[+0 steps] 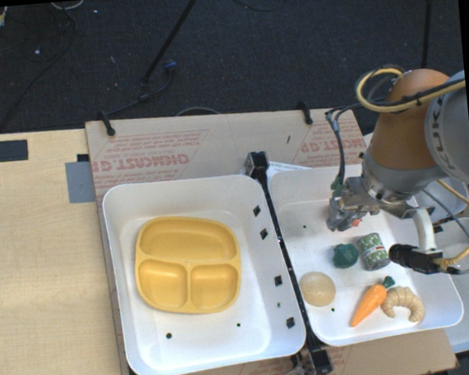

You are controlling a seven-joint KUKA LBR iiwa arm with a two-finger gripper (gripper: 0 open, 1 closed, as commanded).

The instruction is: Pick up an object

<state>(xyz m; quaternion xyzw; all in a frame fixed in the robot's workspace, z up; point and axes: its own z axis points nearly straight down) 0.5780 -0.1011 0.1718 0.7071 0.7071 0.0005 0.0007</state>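
Observation:
The right bin (pixel 301 197) holds a dark green lump (pixel 345 255), a small green can (pixel 373 251), a pale round bun (pixel 317 288), an orange carrot (pixel 367 304) and a beige croissant (pixel 404 303). My gripper (pixel 344 216) hangs over the upper middle of that bin, just above the green lump and the can. Nothing shows between its fingers.
The left bin (pixel 121 210) carries a yellow divided plate (pixel 188 264). A black divider (pixel 275 245) runs between the bins. The grey arm with its orange band (pixel 410 124) comes in from the right, with cables and a black fitting (pixel 414 257) over the bin's right rim.

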